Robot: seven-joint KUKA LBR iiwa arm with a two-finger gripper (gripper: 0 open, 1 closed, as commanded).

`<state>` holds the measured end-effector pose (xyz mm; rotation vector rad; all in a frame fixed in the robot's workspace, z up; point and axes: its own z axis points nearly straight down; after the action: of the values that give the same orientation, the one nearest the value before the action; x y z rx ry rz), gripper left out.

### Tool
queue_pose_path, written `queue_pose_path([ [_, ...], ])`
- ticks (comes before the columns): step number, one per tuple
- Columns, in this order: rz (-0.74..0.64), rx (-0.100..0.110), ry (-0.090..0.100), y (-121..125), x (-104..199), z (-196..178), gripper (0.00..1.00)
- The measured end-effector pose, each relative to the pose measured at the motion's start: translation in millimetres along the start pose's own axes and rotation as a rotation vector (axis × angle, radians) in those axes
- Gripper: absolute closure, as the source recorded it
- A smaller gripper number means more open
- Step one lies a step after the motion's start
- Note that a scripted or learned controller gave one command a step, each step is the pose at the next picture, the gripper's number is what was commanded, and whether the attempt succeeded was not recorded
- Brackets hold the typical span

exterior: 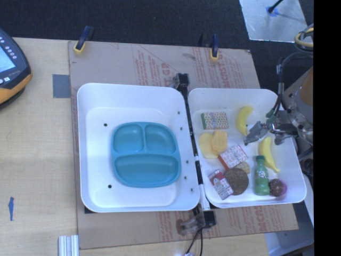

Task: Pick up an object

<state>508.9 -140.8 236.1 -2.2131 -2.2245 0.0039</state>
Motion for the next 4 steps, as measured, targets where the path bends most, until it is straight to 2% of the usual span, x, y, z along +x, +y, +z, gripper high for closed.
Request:
queue_pose_path([
  [1, -0.005, -0.002, -0.003, 85.7, -14.7, 49.0, 0.0],
  [2, 0.002, 0.004, -0.003, 119.4, -60.7, 142.6, 0.0],
  [3, 0.004, -0.001, -0.002, 60.9, -72.8, 83.2, 0.0],
  [4, -0.004, -0.002, -0.002, 108.4, -47.5, 146.6, 0.0],
])
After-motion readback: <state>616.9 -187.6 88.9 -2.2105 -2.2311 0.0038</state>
